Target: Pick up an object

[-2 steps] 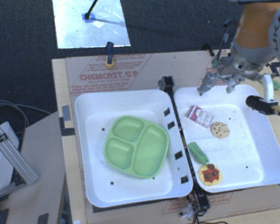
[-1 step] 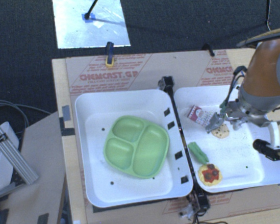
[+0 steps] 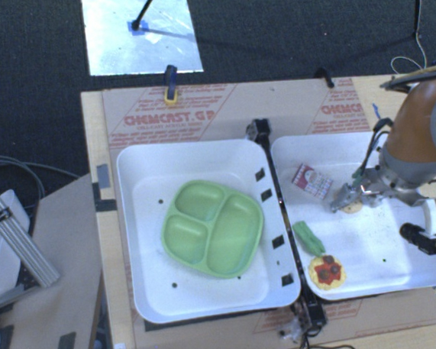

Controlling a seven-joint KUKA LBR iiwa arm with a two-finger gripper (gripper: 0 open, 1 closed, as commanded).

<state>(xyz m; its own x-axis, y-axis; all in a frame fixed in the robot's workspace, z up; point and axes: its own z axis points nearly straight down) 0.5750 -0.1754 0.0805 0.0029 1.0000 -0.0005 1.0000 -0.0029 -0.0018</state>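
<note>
In the right bin (image 3: 380,269) my gripper (image 3: 345,200) hangs low over the middle of the floor, reaching in from the right. A small tan, round object (image 3: 352,208) lies right under its tip. A red and white packet (image 3: 311,181) lies up and left of the gripper. A green pickle-shaped piece (image 3: 310,238) rests near the bin's left wall. Below it sits a yellow disc with a red topping (image 3: 328,271), by the front left corner.
The left bin (image 3: 149,291) holds a green divided plate (image 3: 212,228). A black divider with clips (image 3: 277,218) separates the two bins. The arm's orange band (image 3: 420,127) and a black fitting (image 3: 420,237) crowd the right bin's right side.
</note>
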